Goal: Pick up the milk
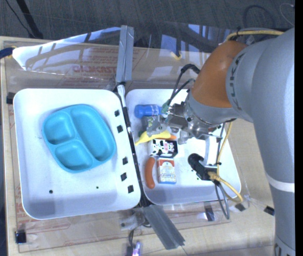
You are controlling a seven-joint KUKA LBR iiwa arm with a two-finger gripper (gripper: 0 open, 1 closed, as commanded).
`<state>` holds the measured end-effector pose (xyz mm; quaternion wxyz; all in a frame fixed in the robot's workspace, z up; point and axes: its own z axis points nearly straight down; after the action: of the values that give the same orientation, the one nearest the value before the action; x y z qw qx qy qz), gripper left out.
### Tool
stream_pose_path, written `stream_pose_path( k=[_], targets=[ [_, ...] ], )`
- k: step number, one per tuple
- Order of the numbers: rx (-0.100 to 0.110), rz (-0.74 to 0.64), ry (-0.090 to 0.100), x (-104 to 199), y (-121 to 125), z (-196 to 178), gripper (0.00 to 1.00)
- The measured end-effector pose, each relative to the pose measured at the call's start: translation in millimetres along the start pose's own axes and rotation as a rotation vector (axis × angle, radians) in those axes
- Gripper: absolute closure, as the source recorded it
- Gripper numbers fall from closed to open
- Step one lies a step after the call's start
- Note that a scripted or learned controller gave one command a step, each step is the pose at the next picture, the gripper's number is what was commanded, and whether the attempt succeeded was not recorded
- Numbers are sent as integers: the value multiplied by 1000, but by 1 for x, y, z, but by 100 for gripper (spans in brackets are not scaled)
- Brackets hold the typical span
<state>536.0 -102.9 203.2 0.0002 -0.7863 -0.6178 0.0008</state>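
Note:
The milk (165, 148) is a small carton with black and white cow patches, lying in the middle of the right bin (223, 177). My gripper (156, 125) reaches in from the right and hangs low over the bin's upper left part, just above the carton as seen here. It sits between a blue can (146, 111) and a yellow banana (152, 137). The grey wrist and orange band cover the bin's upper right. Nothing shows between the gripper and the carton but the banana.
A red-and-white box (166, 173) and a sausage (150, 174) lie below the milk. The left bin (34, 191) holds a blue divided plate (78, 136). A black cable end (197, 164) hangs over the right bin.

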Motion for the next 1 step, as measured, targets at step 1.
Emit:
stream_pose_path(
  k=[1],
  targets=[
    [-24, 50, -1, -47, 19, 89, 0]
  ],
)
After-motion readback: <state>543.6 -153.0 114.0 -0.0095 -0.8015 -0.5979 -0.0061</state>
